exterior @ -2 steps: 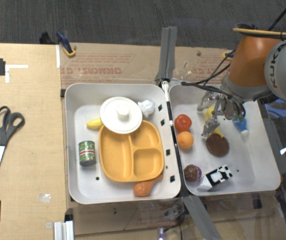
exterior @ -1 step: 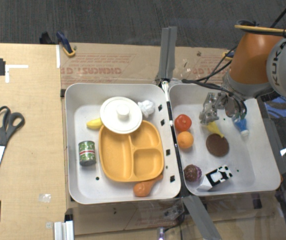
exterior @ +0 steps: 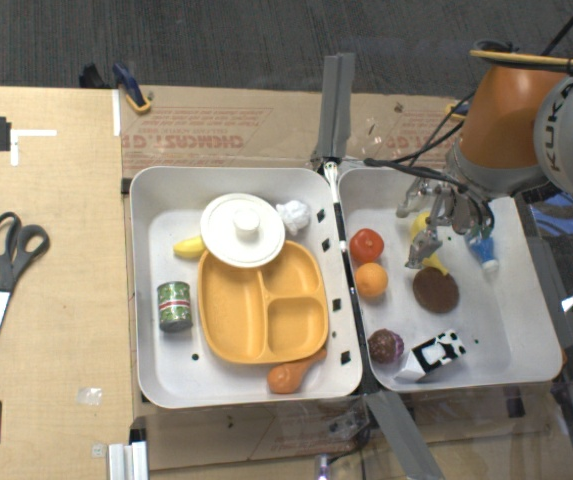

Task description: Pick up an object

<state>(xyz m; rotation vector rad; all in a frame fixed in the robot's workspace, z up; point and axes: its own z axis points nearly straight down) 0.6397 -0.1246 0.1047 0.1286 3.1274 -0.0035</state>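
A: What matters for doing this pick well?

B: Take the right bin [exterior: 526, 358] as the landmark. The grey arm with its orange band [exterior: 511, 118] leans in over that bin's far right corner, and the gripper [exterior: 428, 236] hangs low above the bin's far middle. Whether its fingers are spread or pressed together I cannot tell; nothing visibly sits between them.

A: Which object would you go for?

B: The nearest candidates lie toward the bin's centre: a brown round object [exterior: 434, 290] just on the near side of the gripper, with something yellow [exterior: 434, 266] touching its far edge. Against the bin's left wall sit a red tomato [exterior: 366, 244] and an orange [exterior: 371, 280]. At the near edge are a purple ball [exterior: 385, 346] and a black-and-white toy [exterior: 438, 351]. A small blue-and-white item [exterior: 483, 251] lies toward the right wall.

A: And the technique?

B: I judge the brown one the easiest: centre over it, descend straight, and close across its widest part. Round things probably roll, so avoid nudging it sideways or clipping the yellow piece.
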